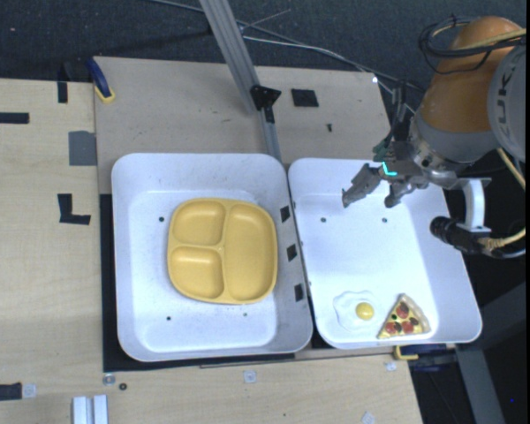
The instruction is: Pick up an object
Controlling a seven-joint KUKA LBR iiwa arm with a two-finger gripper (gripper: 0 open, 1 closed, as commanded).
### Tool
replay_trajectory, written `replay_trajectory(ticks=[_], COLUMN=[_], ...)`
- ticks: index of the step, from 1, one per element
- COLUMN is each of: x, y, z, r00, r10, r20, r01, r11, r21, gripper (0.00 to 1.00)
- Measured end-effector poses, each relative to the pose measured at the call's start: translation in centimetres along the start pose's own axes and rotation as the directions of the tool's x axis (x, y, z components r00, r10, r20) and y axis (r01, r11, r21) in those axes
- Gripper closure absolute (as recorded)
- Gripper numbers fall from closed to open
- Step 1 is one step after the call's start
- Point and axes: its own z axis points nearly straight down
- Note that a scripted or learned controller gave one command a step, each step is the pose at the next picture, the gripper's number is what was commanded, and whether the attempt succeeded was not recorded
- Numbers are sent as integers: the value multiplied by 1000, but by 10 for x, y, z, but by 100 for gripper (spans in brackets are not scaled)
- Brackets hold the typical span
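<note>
The pizza slice [405,317], probably a light, stiff, slippery toy lying beside the egg [357,309] in the right bin's [336,237] near corner, is being left untouched by the open, empty gripper [374,193] hovering well apart; its thicker crust edge is judged the likeliest hold.

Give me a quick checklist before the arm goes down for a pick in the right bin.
1. Tool open with nothing between its fingers: ok.
2. Targets in the right bin: fried egg and pizza slice both lie at its near end: ok.
3. Tool above a target: not ok, it hangs over the far end, away from both.
4. Egg and pizza slice apart: cannot tell, they lie very close.
5. Yellow plate in the left bin, out of the way: ok.
</note>
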Motion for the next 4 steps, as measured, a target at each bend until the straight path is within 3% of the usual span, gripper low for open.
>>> replay_trajectory(ticks=[1, 4], x=[0, -7], y=[1, -5], z=[-1, 160], r00=[1000, 1000], r10=[0, 1], r20=[0, 3], r01=[0, -1], r11=[1000, 1000], r21=[-3, -5], gripper=[0, 0])
